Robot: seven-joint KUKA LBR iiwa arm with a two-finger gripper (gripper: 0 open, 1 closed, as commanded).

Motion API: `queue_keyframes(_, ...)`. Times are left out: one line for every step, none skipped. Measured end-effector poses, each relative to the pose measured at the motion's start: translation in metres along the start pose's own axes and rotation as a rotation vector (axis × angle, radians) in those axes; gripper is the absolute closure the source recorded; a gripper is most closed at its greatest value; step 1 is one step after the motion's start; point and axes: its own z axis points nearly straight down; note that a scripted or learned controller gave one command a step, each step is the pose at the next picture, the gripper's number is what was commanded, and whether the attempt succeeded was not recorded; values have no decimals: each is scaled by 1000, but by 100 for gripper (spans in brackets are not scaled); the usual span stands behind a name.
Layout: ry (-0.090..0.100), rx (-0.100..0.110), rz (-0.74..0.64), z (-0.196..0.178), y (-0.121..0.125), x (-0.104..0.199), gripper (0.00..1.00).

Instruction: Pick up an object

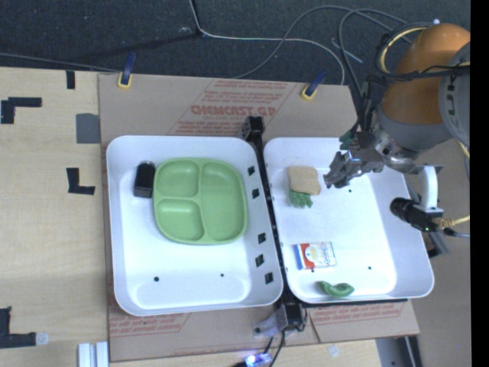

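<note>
Right of centre, your gripper (338,176) hovers beside the tan block (303,179), likely lining up; grip state unreadable.

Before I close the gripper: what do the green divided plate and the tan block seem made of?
Green divided plate: likely moulded plastic, smooth and evenly coloured with a soft sheen. Tan block: matte and dull, possibly sponge or foam; too small to confirm.

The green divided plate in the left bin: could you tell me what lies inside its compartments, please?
All three compartments of the green divided plate look bare. A black block sits beside its left rim, outside it. Whatever lies beneath the plate is covered.
</note>
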Motion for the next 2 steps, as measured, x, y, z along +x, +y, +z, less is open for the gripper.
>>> queue_keyframes(0, 1, -1, -1, 10, 58, 100)
queue_keyframes(-1, 0, 0, 9, 37, 106, 100)
